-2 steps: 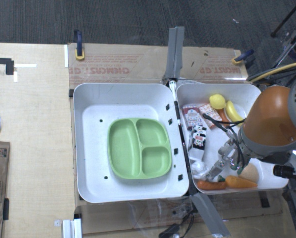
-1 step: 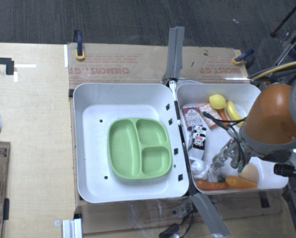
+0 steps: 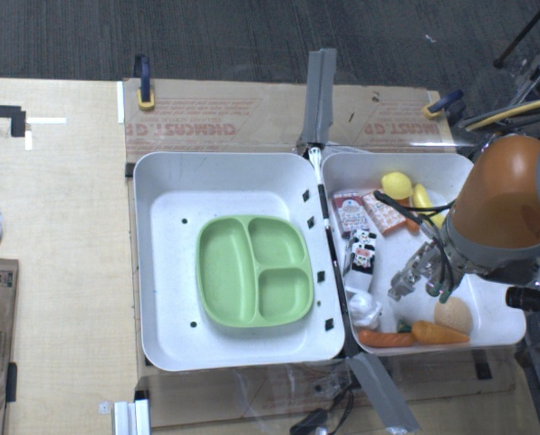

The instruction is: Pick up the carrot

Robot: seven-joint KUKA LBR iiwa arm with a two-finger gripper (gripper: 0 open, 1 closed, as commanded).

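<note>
The carrot (image 3: 440, 334) is orange and lies flat along the near wall of the right bin (image 3: 501, 338). A darker red-orange piece (image 3: 383, 339) lies end to end with it on its left. My gripper (image 3: 421, 279) hangs inside the right bin, above and a little to the left of the carrot, with a gap of bin floor between them. Nothing shows in its grasp. The arm's orange band (image 3: 506, 193) rises behind it and hides the bin's right part.
In the right bin lie a yellow lemon (image 3: 397, 185), a banana (image 3: 422, 198), two red packets (image 3: 368, 212), a cow-patterned carton (image 3: 363, 252), a white lump (image 3: 365, 311) and a beige round piece (image 3: 454, 315) touching the carrot. The left bin (image 3: 161, 243) holds a green divided plate (image 3: 255, 270).
</note>
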